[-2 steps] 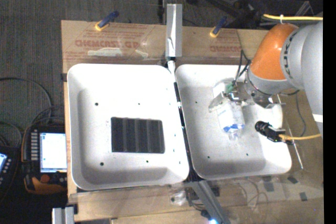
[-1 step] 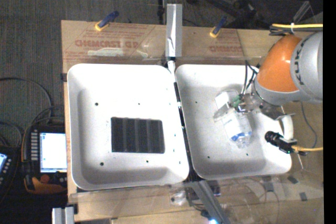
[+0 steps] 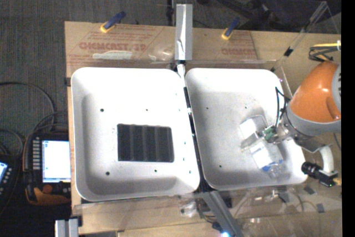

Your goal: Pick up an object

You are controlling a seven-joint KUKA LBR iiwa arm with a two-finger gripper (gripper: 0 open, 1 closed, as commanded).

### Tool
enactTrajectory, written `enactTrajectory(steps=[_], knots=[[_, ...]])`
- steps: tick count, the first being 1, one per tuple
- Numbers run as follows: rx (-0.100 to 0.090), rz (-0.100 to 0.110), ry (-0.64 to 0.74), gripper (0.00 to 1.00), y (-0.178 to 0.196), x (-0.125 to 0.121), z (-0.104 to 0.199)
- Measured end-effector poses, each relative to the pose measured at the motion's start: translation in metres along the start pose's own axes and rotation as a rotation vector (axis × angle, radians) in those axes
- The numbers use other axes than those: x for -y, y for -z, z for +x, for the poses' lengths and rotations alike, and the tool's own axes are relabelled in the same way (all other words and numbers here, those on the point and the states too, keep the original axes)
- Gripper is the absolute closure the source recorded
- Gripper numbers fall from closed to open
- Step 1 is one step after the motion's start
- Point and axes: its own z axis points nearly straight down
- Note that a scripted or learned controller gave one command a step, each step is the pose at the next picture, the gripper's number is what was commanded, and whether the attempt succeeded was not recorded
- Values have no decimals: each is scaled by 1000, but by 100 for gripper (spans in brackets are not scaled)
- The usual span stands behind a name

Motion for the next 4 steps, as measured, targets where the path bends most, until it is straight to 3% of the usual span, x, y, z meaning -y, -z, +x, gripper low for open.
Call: enactTrajectory(steps=[1, 2, 3, 4], knots=[[-15, 12, -100, 0, 1, -54, -23], [-8, 27, -268, 0, -3, -123, -23], [-2, 7, -279, 0, -2, -68, -5], [0, -1, -114, 0, 0, -8, -3]])
